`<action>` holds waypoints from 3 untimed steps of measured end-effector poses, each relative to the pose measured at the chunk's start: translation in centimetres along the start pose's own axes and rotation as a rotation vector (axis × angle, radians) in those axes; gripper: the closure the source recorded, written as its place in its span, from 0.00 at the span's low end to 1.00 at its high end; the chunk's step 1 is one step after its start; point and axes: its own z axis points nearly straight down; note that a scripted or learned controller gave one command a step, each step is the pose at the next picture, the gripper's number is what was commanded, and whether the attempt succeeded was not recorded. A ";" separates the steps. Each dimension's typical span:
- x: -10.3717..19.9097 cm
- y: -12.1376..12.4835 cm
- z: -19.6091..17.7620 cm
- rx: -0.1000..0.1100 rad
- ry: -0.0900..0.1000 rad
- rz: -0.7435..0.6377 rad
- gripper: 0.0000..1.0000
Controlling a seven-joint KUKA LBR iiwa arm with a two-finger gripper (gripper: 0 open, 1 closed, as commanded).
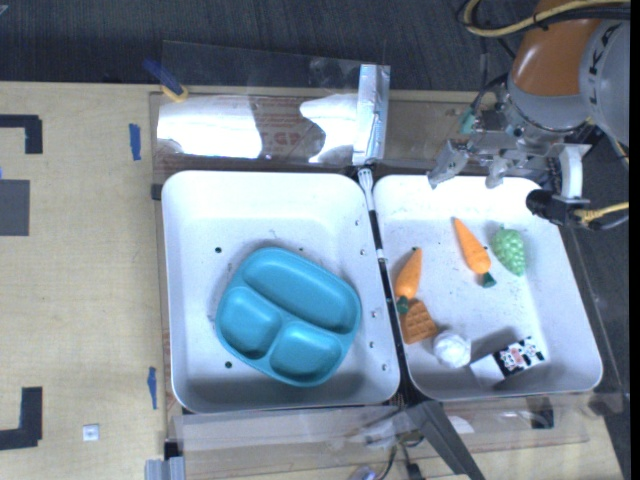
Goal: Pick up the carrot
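Here, the robot's metal two-finger hand hovers with fingers apart over the right white bin's far rim; the slim orange plastic carrot lies below, untouched.

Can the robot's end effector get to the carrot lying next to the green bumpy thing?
Probably yes. The end effector hangs over the right bin's far edge, and the carrot lies just below it in the open, with nothing on top. The green bumpy toy sits close beside it, though.
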 end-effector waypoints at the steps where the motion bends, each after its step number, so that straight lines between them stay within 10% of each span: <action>1: -4.3 -3.1 13.4 -0.006 -0.001 0.139 0.00; 2: -4.2 -3.0 12.3 -0.009 -0.001 0.139 1.00; 3: 4.8 -0.4 3.3 -0.008 0.003 0.147 1.00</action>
